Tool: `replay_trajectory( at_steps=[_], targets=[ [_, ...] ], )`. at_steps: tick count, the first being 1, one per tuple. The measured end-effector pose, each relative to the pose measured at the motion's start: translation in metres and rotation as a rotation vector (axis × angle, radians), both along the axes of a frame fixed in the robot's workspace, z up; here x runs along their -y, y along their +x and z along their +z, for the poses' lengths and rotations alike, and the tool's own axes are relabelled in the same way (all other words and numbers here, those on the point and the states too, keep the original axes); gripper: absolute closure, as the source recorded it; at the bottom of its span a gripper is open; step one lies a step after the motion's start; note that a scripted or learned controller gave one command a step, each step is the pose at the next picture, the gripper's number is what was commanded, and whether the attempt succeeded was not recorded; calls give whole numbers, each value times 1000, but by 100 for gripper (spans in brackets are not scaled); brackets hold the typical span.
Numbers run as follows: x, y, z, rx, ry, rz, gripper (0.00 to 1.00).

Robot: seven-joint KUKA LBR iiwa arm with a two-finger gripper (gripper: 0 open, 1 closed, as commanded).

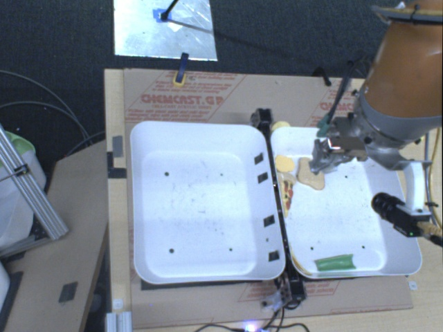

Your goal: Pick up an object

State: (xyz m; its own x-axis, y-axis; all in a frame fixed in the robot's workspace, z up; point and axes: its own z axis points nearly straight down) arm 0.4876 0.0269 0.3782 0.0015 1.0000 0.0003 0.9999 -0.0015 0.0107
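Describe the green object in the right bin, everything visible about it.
The green object is a small, flat, roughly rectangular piece in a dull mid-green, its material unclear at this size. It lies flat on the floor of the right bin, near the bin's front edge, its long side running almost parallel to that edge. Nothing touches it; the gripper and the yellowish items sit well behind it.

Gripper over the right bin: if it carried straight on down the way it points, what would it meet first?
Most likely the tan flat piece lying just under the gripper in the right bin. A yellow round object sits just to its left. Height above them is hard to judge from this slanted view.
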Motion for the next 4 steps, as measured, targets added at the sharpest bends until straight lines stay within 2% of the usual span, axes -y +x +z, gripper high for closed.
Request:
replay_trajectory(
  at_steps=[1, 2, 3, 4],
  targets=[
    [-88, -1, 18, -6, 3, 14, 100],
    [-76, -1, -37, -13, -1, 1, 100],
    [-22, 0, 75, 6, 1, -2, 100],
    [-19, 69, -56, -16, -3, 1, 100]
  ],
)
